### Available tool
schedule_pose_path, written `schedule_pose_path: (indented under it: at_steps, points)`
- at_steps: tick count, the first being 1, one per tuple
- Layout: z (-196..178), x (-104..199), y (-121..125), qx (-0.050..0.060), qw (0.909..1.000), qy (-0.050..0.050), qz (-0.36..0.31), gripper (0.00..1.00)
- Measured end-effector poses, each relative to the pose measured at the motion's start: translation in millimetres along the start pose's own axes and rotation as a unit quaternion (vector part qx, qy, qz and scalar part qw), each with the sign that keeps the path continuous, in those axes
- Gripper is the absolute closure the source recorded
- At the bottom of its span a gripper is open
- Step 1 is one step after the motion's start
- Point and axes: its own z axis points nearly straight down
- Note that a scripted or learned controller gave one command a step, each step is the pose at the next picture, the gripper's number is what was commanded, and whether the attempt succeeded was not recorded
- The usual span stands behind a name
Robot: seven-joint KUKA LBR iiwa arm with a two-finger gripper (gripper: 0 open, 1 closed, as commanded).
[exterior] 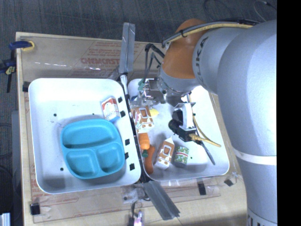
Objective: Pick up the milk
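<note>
A small white and red carton [109, 108], which looks like the milk, lies in the left bin [42, 98] near its right wall, just above the blue tray. My gripper [149, 92] hangs low at the back of the right bin [214, 126], close to the divider. It sits just above a brown and white patterned carton [145, 118] and beside a white rounded object [134, 85]. Nothing shows between the fingers. Another brown and white carton [164, 153] stands tilted near the right bin's front.
A blue three-compartment tray [91, 147] fills the front of the left bin. The right bin also holds an orange carrot [145, 141], a second orange piece [149, 160] and a green can [181, 156]. The grey arm covers the right side.
</note>
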Motion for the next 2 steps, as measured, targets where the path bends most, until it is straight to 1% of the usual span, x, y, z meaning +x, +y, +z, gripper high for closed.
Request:
schedule_pose_path:
  at_steps: [1, 2]
  points:
    - [-18.6, -46.5, -48.3, 0.002, 0.9864, 0.000, 0.164, 1.00]
    - [-22.8, -40.0, -47.3, 0.001, 0.9785, -0.001, 0.206, 1.00]
